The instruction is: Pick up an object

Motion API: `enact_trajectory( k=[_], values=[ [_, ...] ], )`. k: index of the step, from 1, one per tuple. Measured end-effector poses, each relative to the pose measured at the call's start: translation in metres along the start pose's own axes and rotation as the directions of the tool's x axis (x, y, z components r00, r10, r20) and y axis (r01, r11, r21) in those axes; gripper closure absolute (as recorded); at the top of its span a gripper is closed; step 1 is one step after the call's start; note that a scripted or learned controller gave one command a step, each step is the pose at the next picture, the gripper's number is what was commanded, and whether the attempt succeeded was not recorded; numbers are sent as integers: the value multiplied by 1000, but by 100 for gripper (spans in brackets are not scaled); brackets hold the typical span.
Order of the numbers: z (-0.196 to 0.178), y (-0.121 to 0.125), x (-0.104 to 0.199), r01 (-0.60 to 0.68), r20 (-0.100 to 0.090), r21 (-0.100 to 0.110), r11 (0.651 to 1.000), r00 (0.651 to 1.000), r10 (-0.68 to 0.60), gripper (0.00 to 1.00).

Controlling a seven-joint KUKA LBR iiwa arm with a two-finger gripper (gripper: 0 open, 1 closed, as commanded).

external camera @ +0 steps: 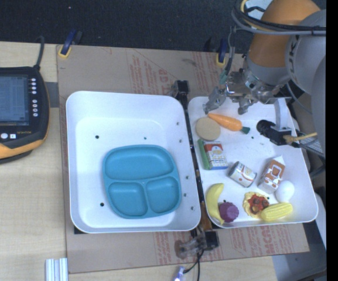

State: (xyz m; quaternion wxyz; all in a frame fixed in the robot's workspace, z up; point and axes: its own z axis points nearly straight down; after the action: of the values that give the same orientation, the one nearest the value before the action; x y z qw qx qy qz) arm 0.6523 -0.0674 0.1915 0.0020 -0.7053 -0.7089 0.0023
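My gripper (229, 103) hangs open over the far end of the right bin (307, 183), with nothing between its fingers (214, 102). Just below it lies an orange carrot (226, 122), beside a round beige piece (208, 128). Further toward the front sit a small green and red box (214, 155), a little can (242, 174) and a brown and white carton (272, 175). Along the near wall are a white egg (286, 189), a corn cob (276, 212), a pizza-like piece (255, 202), a purple fruit (228, 211) and a banana (213, 199).
The left bin (81, 157) holds a blue divided tray (140, 179). A control pendant with a screen (7, 107) lies on the bench at the far left. The arm's orange and grey wrist (283, 34) rises at the upper right.
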Motion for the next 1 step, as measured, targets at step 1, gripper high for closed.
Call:
enact_trajectory(
  k=[1],
  values=[
    [0, -10, 36, 1, 1, 0, 1000, 1000, -1, 0]
  ],
)
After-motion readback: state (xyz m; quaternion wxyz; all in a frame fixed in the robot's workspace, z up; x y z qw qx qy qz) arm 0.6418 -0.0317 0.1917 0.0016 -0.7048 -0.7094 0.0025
